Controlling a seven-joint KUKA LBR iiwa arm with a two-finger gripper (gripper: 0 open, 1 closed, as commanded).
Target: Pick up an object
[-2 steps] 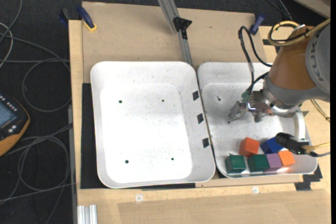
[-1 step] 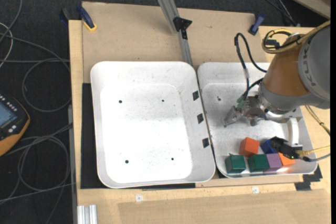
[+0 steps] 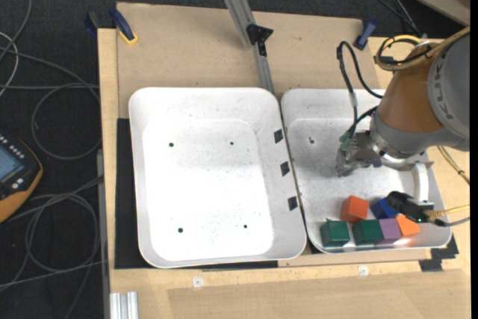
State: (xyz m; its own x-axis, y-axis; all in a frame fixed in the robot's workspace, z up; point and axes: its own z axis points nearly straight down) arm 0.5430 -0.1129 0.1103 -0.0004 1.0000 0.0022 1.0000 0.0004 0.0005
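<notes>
A wooden desk seen from above carries two shallow white bins side by side. A grey arm with an orange band reaches in over the desk's right edge. Its hand hangs over the bare middle of the right bin. Whether the hand is open or closed cannot be told from here, and nothing is seen in its grip.

The things to pick sit in a tight cluster in the right bin, toward the desk's front right corner:
- An orange block lies nearest the hand, tilted, with a blue block just beside it.
- Closer to the front rim run a dark green block, a second green block, a purple block and another orange block, touching or nearly so.

The tilted orange block looks the best target, since its side toward the hand is free. The hand would need to travel toward the front edge, line up across that block's free sides, then come straight down. The row at the rim is probably harder, because neighbours and the bin wall crowd each block.

The left bin shows a white floor with small dark dots. A metal rail slants from the desk's far edge down to the gap between the bins, well clear of the cluster. Blue clamps grip the far corners.
</notes>
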